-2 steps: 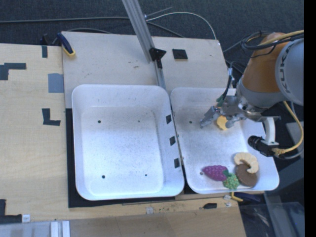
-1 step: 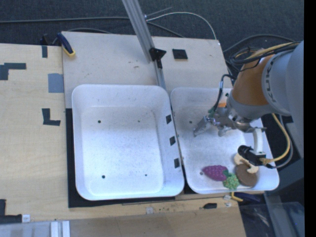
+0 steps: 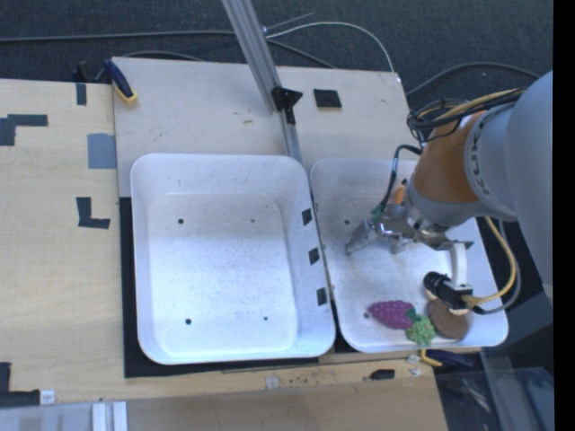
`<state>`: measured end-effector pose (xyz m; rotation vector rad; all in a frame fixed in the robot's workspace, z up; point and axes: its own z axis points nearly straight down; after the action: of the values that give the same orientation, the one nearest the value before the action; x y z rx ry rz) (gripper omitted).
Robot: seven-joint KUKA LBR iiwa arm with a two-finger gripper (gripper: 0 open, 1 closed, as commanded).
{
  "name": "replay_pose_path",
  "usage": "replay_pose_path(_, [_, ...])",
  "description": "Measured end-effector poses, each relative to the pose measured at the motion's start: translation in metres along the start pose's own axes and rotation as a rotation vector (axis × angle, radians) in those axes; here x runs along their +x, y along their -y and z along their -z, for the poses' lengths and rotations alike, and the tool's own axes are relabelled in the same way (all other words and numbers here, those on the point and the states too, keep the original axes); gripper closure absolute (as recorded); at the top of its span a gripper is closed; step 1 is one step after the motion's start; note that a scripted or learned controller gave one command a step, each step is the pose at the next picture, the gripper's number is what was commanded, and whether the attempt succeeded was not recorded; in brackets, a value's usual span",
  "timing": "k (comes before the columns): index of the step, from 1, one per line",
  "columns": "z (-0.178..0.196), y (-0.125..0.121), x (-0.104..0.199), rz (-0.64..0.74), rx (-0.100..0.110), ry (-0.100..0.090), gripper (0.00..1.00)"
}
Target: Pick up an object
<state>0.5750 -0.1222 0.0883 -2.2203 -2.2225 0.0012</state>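
The soft purple grape-bunch toy (image 3: pixel 392 312) lies flat on the floor of the right white bin (image 3: pixel 346 191), close to the front wall. Its long axis runs from 9 to 3 o'clock. Just beside it, at 4 o'clock, sits a small green knobby piece (image 3: pixel 420 331), and this one touches a round brown disc (image 3: pixel 446 320) in the front right corner — the three make a tight cluster.

My gripper (image 3: pixel 375 237) hangs over the middle of the same bin, and my fingers (image 3: pixel 358 240) are spread apart with nothing between them. From there the purple toy lies at about 5 o'clock, well apart from me.

The next move, I think, is a short travel toward the front wall and then down. At 9 o'clock of the toy the floor is bare, so there is room; at 6 o'clock the wall is near, and the green piece crowds the right end. The left white bin (image 3: pixel 148 182) is not in my way.
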Motion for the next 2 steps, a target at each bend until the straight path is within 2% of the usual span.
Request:
replay_pose_path(1, [0.012,-0.001,-0.001,0.0,-0.003,0.001,1.0])
replay_pose_path(2, [0.06,0.004,0.007,0.0,-0.003,0.0,1.0])
